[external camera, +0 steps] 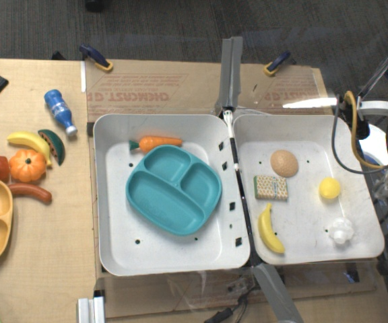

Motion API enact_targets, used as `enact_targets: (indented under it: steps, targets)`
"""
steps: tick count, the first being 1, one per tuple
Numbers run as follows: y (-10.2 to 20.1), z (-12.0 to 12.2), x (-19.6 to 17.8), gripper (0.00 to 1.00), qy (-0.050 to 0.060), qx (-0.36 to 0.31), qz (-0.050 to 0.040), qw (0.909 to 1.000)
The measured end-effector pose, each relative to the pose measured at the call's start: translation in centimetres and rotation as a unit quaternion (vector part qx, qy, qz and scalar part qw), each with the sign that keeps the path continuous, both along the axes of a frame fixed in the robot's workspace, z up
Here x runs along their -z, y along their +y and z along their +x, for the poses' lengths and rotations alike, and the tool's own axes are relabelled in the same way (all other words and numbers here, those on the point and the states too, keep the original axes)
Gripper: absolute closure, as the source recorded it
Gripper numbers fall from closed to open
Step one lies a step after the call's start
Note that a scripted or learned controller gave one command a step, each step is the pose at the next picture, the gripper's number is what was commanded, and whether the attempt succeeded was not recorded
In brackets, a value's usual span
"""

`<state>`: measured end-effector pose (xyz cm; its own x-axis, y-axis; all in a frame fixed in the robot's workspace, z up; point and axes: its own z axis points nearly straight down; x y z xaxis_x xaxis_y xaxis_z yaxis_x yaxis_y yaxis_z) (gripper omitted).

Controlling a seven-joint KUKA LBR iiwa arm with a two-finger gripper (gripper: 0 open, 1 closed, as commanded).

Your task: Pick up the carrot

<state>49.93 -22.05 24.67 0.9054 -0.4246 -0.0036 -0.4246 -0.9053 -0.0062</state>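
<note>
- Camera view, task object: the carrot [155, 142] lies in the left bin [110, 200], in its upper part, centre-left of the frame. Its long axis runs nearly level across the frame, green top at the left end, orange tip pointing right.
- Camera view, contact: the carrot rests just against the upper rim of the teal divided plate [174, 189]; whether it touches or merely sits beside the rim cannot be resolved. The bin's back wall is close above it.
- Camera view, gripper: only cables and fittings are visible at the right edge of the frame. State of the jaws: cannot tell.
- Judgement on the approach: the arm enters from the right, so the carrot lies well to the left of its entry side, across the right bin [308, 247] and the central divider. A grasp across the carrot's short width seems called for; the plate rim below and the bin wall above leave narrow room for fingers.
- Camera view, right bin contents: brown egg [284, 163], patterned block [271, 188], banana [269, 230], yellow ball [329, 188], small white item [341, 232]. All well apart from the carrot.
- Camera view, bench at the left of the frame: blue bottle [60, 113] and toy food. Not in the way.
- Task status: pick not yet done.
</note>
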Motion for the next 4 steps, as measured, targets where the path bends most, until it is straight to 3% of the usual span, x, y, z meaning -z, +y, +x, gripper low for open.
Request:
enact_targets:
  steps: [1,2,3,4]
  targets:
    - [0.1,-1.0,10.7,1.0,0.0,-0.119,-0.0001,0.9929]
    - [0.0,-1.4,1.8,1.0,-0.002,-0.109,-0.0001,0.994]
    - [3.9,0.0,5.6,1.0,0.001,-0.112,0.0001,0.9937]
    - [0.1,0.4,-4.2,1.0,-0.002,-0.053,0.0002,0.9986]
